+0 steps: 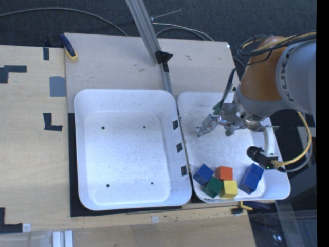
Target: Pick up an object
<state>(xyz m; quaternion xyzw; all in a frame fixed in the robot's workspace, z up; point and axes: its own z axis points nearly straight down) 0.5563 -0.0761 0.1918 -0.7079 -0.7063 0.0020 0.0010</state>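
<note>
Hovering over the right bin (205, 107), gripper (216, 126) with fingers (204, 129) splayed apart and grasping nothing.

Hanging above the bare upper half of that bin, well apart from the blocks crowding its near edge: a blue block (203, 173), an orange block (224, 172), a green block (212, 188) and a yellow block (230, 189) bunching together and touching, with a larger blue block (251, 178) just beside them, leaning toward the right rim. Leaving open speckled white floor between gripper and blocks. Sitting alongside, rims touching, the left bin (82, 138), both resting on a pale wooden bench (31, 138) marked with dark tape, a slanting metal rail (143, 22) crossing above, dark carpet behind.
</note>
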